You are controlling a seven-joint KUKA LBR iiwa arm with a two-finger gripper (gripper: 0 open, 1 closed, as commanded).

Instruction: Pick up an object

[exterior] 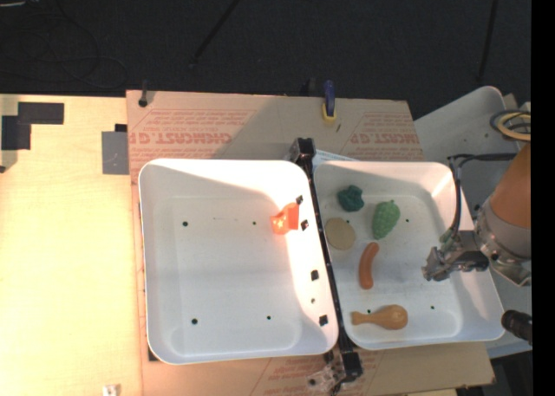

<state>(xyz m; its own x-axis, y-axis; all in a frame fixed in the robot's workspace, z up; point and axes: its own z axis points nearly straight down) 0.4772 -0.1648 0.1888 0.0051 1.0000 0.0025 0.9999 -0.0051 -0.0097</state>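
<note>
Two shallow white bins sit side by side on a cardboard-covered bench, the left bin holding a single small orange piece close to its right wall. The right bin carries the candidates for picking: a dark green lumpy toy near the back, a lighter green, leaf-textured piece just right of it, a flat tan disc, a slim orange-red sausage shape lying nearly upright in the view, and a tan drumstick-like piece near the front wall. The gripper hangs over the right side of that bin, well apart from the sausage shape, with nothing visible between its dark tips; whether those tips are spread or pressed together cannot be told.
</note>
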